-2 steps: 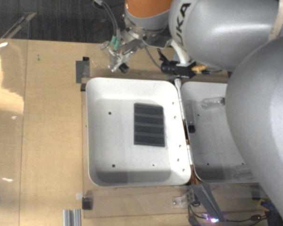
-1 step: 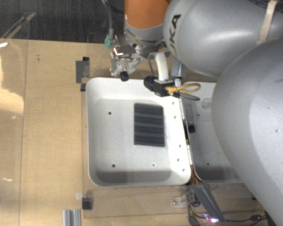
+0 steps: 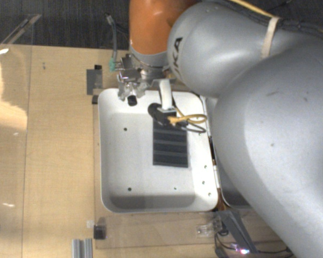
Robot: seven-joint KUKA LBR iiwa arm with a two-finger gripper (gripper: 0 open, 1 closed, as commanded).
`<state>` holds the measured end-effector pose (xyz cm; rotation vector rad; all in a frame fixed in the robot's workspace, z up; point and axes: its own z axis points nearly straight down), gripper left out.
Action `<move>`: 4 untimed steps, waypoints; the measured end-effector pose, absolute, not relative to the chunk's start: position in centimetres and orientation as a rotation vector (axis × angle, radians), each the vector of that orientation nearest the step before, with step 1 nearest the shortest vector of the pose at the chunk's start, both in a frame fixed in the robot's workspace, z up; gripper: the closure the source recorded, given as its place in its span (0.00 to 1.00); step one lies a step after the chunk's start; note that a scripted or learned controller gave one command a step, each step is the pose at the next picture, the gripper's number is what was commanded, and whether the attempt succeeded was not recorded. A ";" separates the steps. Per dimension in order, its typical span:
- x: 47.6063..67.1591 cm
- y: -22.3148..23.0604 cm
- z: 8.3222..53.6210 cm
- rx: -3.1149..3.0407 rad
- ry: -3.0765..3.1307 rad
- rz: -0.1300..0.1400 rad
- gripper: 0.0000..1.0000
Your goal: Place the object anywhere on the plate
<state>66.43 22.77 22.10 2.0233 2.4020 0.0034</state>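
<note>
Camera view sets your tool (image 3: 130, 90) low at a corner of the white bin (image 3: 116, 165), the bin wall just beside it; whether it is released or clenched you cannot tell, and nothing is visibly held; the black ribbed slab (image 3: 170, 147), which I take for the object, lies flat on the bin floor, apart from the tool, down and to its right; I judge this pre-pick; next, move over the slab and descend squarely.

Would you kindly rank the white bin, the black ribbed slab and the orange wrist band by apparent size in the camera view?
1. white bin
2. orange wrist band, though its nearness to the camera inflates it
3. black ribbed slab
</note>
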 end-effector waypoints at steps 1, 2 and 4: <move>66.5 22.9 23.3 2.016 2.404 0.011 1.00; 66.9 22.7 17.1 1.690 2.646 0.005 1.00; 63.4 22.3 10.4 0.446 3.092 0.010 1.00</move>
